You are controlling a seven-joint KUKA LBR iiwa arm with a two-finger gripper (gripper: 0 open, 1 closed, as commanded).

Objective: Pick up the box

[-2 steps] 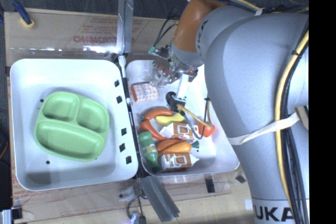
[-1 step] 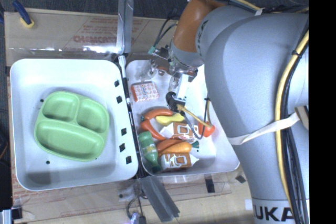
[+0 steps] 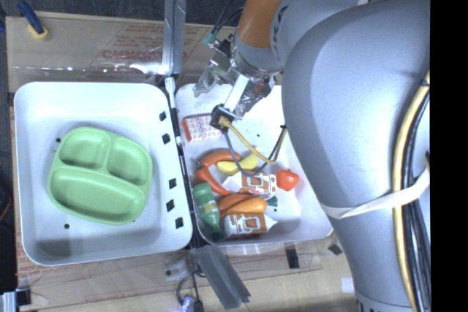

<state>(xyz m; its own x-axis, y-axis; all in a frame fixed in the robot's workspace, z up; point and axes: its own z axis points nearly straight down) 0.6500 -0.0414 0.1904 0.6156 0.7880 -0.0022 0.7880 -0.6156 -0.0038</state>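
A small white and red box [image 3: 195, 128] lies flat at the left side of the right bin [image 3: 314, 226], near its back. My gripper [image 3: 221, 81] hangs over the back of that bin, just above and to the right of the box. Two more white and orange cartons [image 3: 257, 184] [image 3: 246, 224] lie toward the front of the same bin among toy food. I see nothing held in the gripper.
The right bin also holds an orange carrot [image 3: 212, 157], a yellow piece [image 3: 232, 166], a red tomato [image 3: 288, 178] and green vegetables [image 3: 205, 202]. In the left bin [image 3: 29, 113] sits a green divided plate [image 3: 100, 174]. The arm's large grey body covers the right side.
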